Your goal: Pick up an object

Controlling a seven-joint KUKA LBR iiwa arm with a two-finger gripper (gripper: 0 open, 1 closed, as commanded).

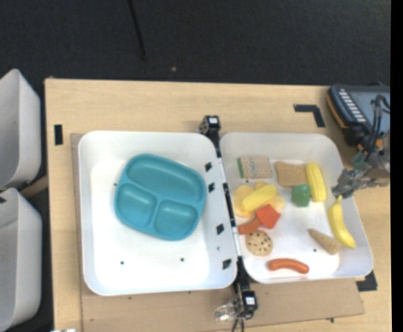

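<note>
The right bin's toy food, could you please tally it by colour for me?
Yellow: 4, corn cob, banana, two pieces near the bin's middle
Red or orange: 2, sausage, block
Green: 2, small piece, cracker
Tan or brown: 3, bread slice, cookie, cone
Total: 11

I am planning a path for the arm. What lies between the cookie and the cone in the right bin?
In the camera view, the stretch between the cookie and the cone is bare white bin floor; the sausage lies below that line.
</note>
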